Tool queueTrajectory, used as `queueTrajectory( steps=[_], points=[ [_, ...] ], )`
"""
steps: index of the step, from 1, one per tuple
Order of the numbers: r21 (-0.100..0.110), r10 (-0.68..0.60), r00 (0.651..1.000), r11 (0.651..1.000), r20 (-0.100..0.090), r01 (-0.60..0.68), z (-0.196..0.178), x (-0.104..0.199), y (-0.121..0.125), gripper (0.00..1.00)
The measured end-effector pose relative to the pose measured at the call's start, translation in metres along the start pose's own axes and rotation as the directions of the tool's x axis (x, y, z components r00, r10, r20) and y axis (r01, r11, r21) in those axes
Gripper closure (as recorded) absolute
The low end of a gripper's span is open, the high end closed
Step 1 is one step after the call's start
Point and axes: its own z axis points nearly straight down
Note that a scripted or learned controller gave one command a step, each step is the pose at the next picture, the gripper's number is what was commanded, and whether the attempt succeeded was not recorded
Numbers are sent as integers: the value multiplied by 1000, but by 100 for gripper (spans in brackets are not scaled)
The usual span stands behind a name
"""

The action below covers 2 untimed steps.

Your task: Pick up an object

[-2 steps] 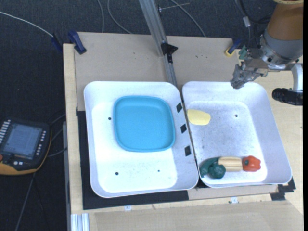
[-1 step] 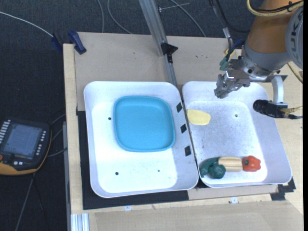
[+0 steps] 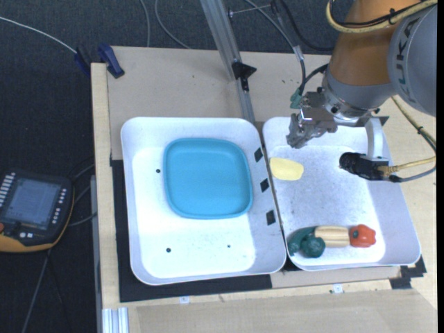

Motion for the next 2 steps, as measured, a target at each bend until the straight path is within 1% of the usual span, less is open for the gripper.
queueTrajectory(
  steps=[2],
  points=[
    [1,0,1000,1000,0,0,21,99,-61,100]
  ],
)
